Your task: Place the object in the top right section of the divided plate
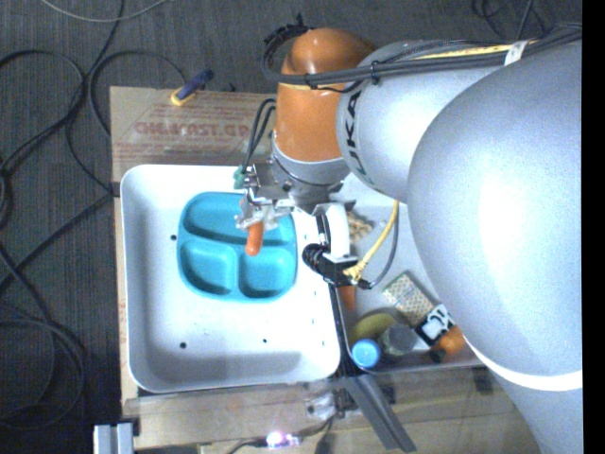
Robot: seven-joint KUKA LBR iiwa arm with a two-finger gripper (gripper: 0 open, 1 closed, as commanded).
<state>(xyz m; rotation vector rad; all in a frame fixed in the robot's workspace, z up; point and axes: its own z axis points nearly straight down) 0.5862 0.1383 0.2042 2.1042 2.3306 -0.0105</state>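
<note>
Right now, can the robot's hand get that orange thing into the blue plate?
Probably yes. The hand hangs right over the blue plate with the orange thing pinched in it, and nothing sits between them.

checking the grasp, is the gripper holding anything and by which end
Yes: the gripper holds a small orange object by its upper end; the rest hangs below the fingers over the blue divided plate.
</note>
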